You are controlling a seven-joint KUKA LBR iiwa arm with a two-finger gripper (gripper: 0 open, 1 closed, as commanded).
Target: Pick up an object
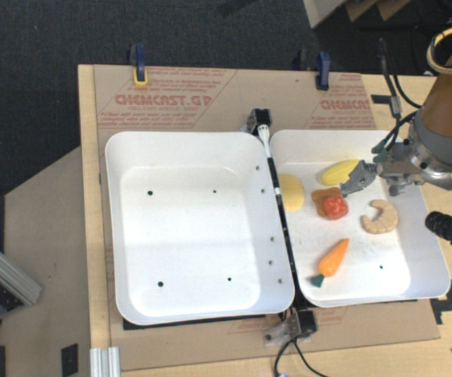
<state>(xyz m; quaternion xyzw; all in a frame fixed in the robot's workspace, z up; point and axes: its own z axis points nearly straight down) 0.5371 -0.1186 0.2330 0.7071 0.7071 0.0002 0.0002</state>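
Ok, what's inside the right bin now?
Right bin holds corn, a yellow piece, a tomato, a croissant and a carrot. Gripper covers the corn's right end.

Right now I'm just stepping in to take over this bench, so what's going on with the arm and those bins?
The grey arm reaches in from the right over the right bin, with its end effector low among the toy foods. It sits next to the yellow corn and just above the red piece; nothing is visibly lifted yet. A croissant, a carrot and a pale yellow piece also lie in that bin. The left bin sits beside it.
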